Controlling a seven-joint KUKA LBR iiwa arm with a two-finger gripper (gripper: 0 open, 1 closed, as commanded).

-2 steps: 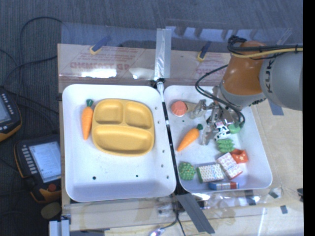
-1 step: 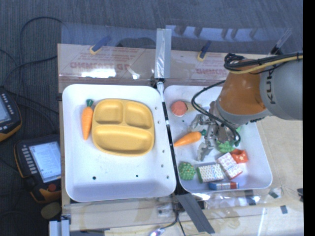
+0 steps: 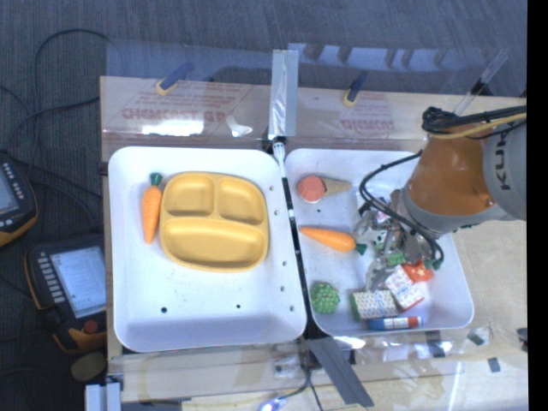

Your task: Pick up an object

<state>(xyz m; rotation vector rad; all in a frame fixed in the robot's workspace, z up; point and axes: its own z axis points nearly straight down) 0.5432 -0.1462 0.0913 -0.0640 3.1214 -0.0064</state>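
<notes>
We see the gripper [image 3: 387, 259] low in the right bin [image 3: 458, 311], lower right of frame, over a red-and-white packet [image 3: 408, 287]. We cannot tell how its jaws stand. Nothing looks lifted yet; the pick remains.

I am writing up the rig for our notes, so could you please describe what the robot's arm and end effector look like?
The arm is grey with a wide orange band above the wrist and part of a dark letter marking on its side. Black cables loop around the wrist. The end effector is a small cluster of metal and dark parts.
</notes>
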